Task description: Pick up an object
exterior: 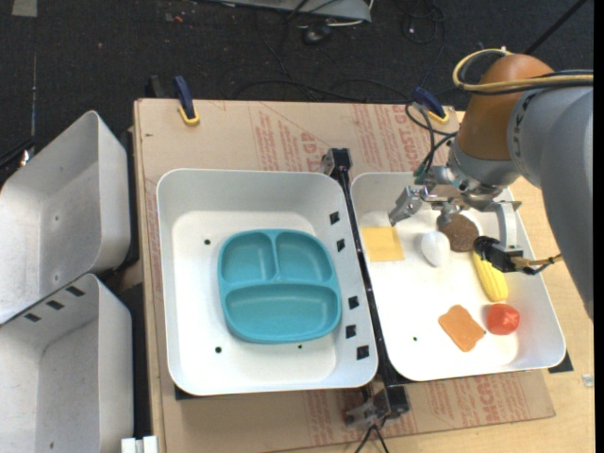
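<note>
The table (245, 135), topped with brown board, carries two shallow white bins side by side. The left bin (179, 281) holds a teal divided plate (279, 284) lying flat near its middle. The grey arm (557, 130), with its orange band (495, 111), reaches in from the right over the far part of the right bin (543, 343). Its end effector (458, 217) hangs low over that bin's far end, above a brown rounded object (460, 234); whether it is released or clenched cannot be told. In the right bin a yellow square slice (382, 243) lies at the left, a small white piece (434, 248) sits beside the brown object, a yellow corn cob (492, 278) lies to the right, and an orange slab (461, 327) and a red tomato-like ball (502, 319) lie nearer.
</note>
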`<state>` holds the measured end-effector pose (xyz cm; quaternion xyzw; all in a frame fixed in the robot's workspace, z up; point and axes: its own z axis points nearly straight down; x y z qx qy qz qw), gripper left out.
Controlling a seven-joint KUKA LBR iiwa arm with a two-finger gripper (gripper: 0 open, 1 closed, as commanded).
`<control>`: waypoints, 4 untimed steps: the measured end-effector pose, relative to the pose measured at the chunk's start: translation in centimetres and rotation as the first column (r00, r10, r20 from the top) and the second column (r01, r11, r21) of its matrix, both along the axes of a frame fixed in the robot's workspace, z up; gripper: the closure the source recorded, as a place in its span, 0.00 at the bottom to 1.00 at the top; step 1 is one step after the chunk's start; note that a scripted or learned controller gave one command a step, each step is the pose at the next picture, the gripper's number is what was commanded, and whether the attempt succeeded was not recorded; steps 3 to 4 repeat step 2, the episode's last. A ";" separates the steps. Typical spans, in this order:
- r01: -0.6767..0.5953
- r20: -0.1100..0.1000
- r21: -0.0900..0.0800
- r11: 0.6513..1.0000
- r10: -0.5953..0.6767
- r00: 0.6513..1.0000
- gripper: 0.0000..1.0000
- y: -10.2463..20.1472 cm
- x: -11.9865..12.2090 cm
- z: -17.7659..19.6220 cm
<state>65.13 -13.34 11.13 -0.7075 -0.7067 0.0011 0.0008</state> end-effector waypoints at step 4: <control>-0.002 0.005 -0.001 1.000 0.002 1.000 1.00 0.1 0.1 -0.8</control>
